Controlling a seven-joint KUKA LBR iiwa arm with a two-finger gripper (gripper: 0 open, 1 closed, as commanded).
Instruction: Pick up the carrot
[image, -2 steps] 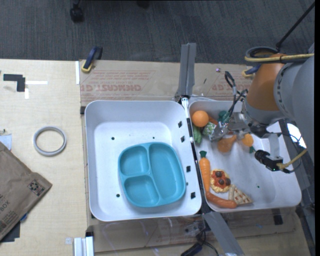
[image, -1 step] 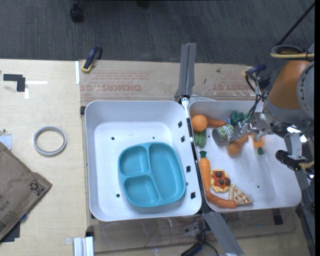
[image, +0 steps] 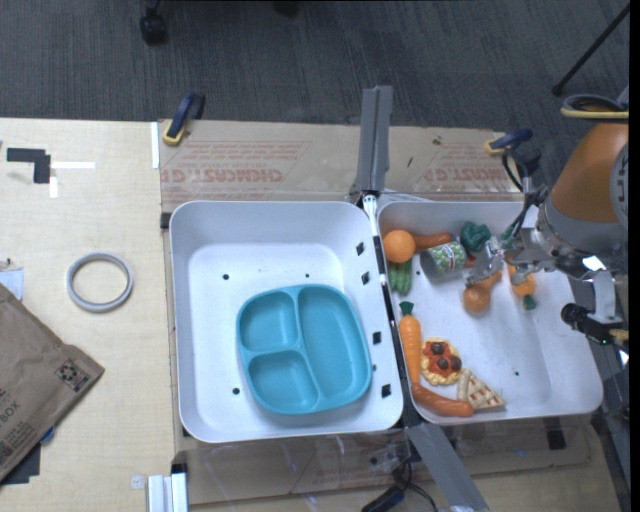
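The carrot (image: 410, 345) is a long orange piece with a green top. It lies along the left wall of the right bin (image: 560, 395), pointing toward the front. My gripper (image: 503, 262) hangs over the back right part of that bin, well to the right of the carrot and apart from it. Directly under and beside the gripper are a small orange-brown piece (image: 477, 297) and another small orange piece (image: 523, 284).
Around the carrot are an orange ball (image: 399, 245), a pizza slice (image: 441, 362), a sausage (image: 442, 402), a wedge (image: 483, 393), a can (image: 444, 259) and a green piece (image: 475, 238). The left bin (image: 200, 330) holds a blue divided plate (image: 302, 347).
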